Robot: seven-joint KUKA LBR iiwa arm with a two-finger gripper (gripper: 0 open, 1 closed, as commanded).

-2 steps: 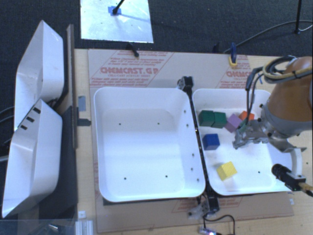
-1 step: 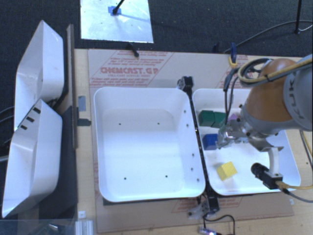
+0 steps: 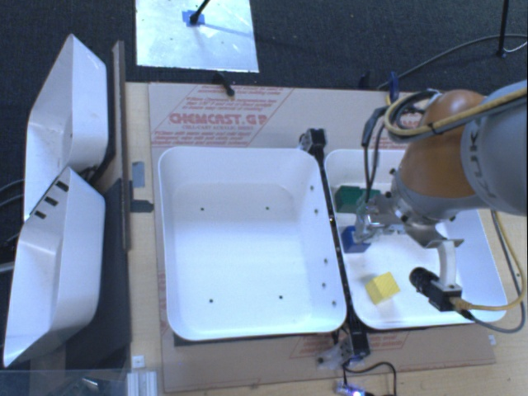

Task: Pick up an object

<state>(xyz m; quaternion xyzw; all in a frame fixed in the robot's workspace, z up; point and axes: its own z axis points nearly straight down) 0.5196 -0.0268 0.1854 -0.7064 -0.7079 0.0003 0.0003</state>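
Arm [image 3: 462, 151] is in from the right, wrist low over the right bin [image 3: 487, 283]. Gripper [image 3: 363, 228] hangs over that bin's left side, near the divider between the two bins. Whether it is open or closed: cannot tell, the wrist body covers too much.

Objects in the right bin:
- blue block [image 3: 351, 239], on the floor by the left wall, just under/beside the gripper tip (touching or not, cannot tell)
- green block [image 3: 350, 196], further back, partly behind the arm's hardware
- yellow block [image 3: 383, 288], toward the front, apart from the gripper

Left bin [image 3: 247, 246] has bare white floor, a few small dark dots (look like holes).

Progress, as a judgement: early to middle. The arm looks placed for a try at the blue block, since that one sits closest to the tip. Nothing appears lifted; all three blocks look to be resting on the bin floor. No grasp can be confirmed from this view.

Left to do: close on a block, raise it clear of the bin, show it is held. The wall right next to the blue block could get in the way.
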